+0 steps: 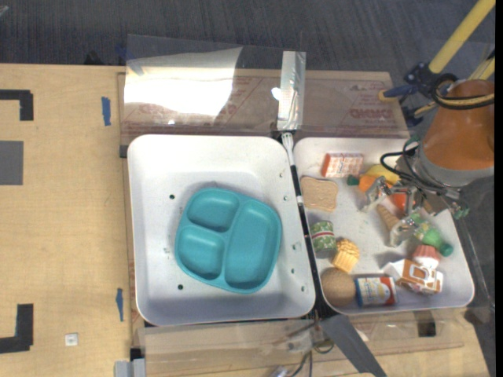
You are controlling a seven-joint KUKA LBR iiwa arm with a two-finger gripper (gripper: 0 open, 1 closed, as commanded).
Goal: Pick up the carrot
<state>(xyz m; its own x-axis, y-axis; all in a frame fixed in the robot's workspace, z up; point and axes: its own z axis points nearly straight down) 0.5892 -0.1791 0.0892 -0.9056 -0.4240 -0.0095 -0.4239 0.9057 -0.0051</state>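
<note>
The gripper [402, 203] hangs over the right bin [465, 285], near its right edge, above the carrot [398, 201] among toy foods; its grip cannot be made out. A teal tray [228, 239] fills the left bin [149, 163].

One fixed overhead view, slanting down over both bins [157, 163]

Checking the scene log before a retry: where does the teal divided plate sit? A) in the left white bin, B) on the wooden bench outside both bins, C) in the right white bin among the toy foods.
A: the teal three-compartment plastic plate lies flat in the left shallow white bin, apart from the toy foods in the right bin.
</note>
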